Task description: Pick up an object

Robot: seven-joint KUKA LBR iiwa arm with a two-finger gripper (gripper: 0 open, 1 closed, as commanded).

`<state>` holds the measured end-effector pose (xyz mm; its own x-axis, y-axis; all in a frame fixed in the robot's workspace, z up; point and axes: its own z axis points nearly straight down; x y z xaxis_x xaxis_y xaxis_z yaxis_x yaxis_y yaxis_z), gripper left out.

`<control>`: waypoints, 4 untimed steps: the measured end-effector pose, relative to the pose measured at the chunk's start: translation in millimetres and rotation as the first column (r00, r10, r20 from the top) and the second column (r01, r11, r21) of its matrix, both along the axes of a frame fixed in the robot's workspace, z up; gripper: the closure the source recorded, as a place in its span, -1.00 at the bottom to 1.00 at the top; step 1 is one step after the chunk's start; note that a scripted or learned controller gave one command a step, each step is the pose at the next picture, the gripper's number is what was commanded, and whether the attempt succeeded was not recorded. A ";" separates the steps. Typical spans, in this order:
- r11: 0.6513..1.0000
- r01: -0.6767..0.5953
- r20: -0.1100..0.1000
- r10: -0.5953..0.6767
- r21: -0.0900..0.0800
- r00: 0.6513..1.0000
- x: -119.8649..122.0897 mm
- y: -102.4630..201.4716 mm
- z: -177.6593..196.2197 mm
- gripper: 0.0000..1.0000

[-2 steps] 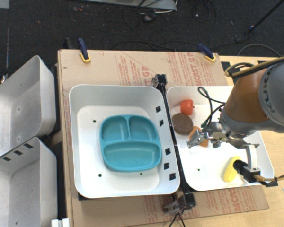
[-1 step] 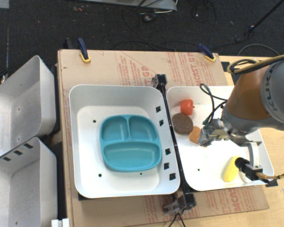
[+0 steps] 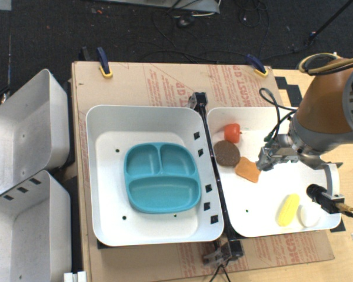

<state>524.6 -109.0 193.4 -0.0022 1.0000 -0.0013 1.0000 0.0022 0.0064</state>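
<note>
Red print on cardboard sheet [image 3: 165,78], upside down, not legible.

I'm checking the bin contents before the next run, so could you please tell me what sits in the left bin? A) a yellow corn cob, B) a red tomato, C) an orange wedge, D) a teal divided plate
D: the teal divided plate lies alone in the left bin, while the corn cob, red tomato and orange wedge all lie in the right bin.
</note>
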 end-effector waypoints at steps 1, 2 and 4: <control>1.000 0.000 -0.002 0.000 0.000 1.000 1.2 0.0 25.4 1.00; 1.000 -0.006 -0.004 0.006 0.003 1.000 20.8 56.4 34.0 1.00; 1.000 -0.006 -0.004 0.006 0.003 1.000 69.6 153.3 19.9 1.00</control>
<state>594.3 44.3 213.4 -0.0083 1.0000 0.0016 1.0000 0.0083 0.0020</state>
